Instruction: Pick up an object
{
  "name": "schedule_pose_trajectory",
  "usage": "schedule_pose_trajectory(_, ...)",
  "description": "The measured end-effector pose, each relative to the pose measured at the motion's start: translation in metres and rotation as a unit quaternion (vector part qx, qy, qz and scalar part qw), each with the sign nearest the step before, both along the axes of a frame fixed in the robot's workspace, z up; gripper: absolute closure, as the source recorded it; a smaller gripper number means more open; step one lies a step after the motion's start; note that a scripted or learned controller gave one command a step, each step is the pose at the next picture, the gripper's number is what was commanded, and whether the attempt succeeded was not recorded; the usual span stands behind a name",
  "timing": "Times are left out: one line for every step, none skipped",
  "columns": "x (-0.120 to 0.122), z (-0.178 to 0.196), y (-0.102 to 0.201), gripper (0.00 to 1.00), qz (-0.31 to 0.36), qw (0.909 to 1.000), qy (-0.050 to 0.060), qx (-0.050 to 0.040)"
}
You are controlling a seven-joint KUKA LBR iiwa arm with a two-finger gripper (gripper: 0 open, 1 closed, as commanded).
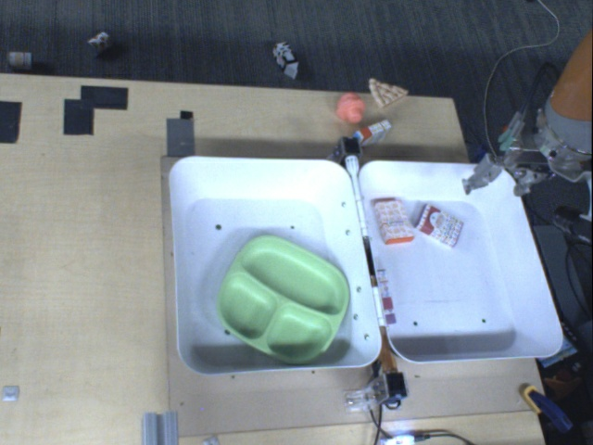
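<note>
The arm enters at the right edge and is largely cut off there; just its grey wrist and a slice of the orange band show. The gripper hangs over the far right rim of the right bin, but its tips blur against the white wall, so whether they are apart or together cannot be told, and nothing can be made out between them. There are two white bins side by side. The left bin holds one thing, a green divided tray lying tilted toward its near right corner. The right bin holds two small cartons near its far left: one red-and-white carton lying flat close to the divider, and a second red-and-white box just beside it to the right, turned at an angle, the printing on both too small to read. Both lie well apart from the gripper. Beyond the bins, on the bench, rest one pink ball, one wedge-shaped toy and one small tube; several tiny objects on the dark floor are too small to identify.
</note>
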State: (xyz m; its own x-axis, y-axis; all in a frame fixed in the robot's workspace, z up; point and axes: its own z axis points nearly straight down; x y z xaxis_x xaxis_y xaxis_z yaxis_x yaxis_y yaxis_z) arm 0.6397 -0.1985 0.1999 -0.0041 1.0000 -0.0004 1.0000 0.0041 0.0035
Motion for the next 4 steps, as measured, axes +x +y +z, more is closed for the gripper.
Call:
schedule_pose_trajectory(-0.012, -0.101, 0.036, 0.00, 0.000, 1.0000, -0.004, -0.0010)
schedule_pose_trajectory(-0.010, -0.089, 0.036, 1.00, 0.001, 1.0000, -0.008, -0.0020)
schedule_pose_trajectory(-0.010, -0.089, 0.036, 0.00, 0.001, 1.0000, -0.008, -0.0019)
schedule_pose_trajectory(-0.048, -0.109, 0.090, 0.00, 0.000, 1.0000, -0.007, -0.0014)
